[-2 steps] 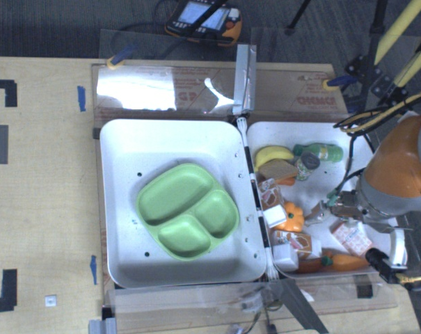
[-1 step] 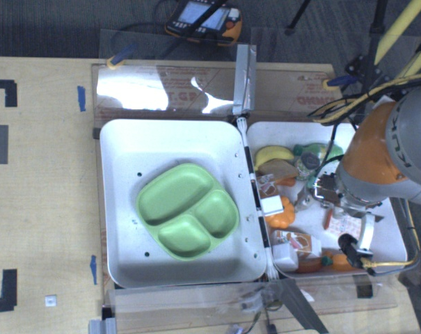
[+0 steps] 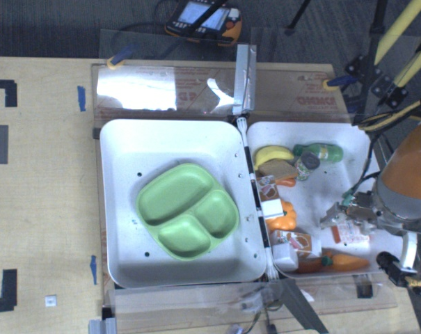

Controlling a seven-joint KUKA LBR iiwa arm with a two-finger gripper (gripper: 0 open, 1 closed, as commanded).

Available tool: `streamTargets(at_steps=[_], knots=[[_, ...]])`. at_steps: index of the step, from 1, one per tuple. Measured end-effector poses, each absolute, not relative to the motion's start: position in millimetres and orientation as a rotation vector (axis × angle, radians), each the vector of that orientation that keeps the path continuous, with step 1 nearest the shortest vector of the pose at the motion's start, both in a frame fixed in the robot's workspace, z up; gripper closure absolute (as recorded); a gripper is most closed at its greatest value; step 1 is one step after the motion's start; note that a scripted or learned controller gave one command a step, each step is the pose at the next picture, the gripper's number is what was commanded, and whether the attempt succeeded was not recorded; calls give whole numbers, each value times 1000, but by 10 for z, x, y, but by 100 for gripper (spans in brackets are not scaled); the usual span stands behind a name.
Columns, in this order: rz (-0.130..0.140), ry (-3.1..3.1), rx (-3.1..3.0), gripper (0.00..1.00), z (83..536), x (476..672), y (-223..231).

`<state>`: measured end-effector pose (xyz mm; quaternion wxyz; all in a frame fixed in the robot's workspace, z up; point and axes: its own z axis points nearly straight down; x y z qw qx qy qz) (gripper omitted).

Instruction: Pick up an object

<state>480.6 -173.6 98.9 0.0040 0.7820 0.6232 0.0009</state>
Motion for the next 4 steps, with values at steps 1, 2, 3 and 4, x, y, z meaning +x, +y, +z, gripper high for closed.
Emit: streamTargets(at_steps=[1,2,3,4], knots=[[4,1955,2449,100,1086,4814,-1724],[17,1926,2467,100,947,4844,-1721],[19,1960,2425,100,954,5003,-1356],[29,2126,2287,100,958,4926,-1876]])
